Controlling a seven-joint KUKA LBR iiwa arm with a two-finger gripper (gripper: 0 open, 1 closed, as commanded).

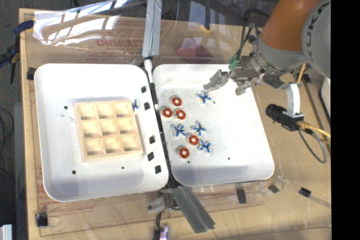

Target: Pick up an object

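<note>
Sitting in the left bin [50, 93] is a wood tray [108, 128] w/ nine square holes. Next, the right bin [247, 137] has little red rings [173, 108] & blue crosses [198, 128] in a bunch near its middle. One blue cross [205, 98] lies apart, just under the gripper [216, 81]. Can't tell if it's open or shut.

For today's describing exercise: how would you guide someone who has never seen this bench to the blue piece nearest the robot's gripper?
Start at the right-hand white bin, the one holding small red rings and blue jacks. Look toward its far edge, just below and left of the gripper. There lies one blue jack, apart from the others: the remaining blue jacks sit lower down, mixed in among the red rings.
</note>
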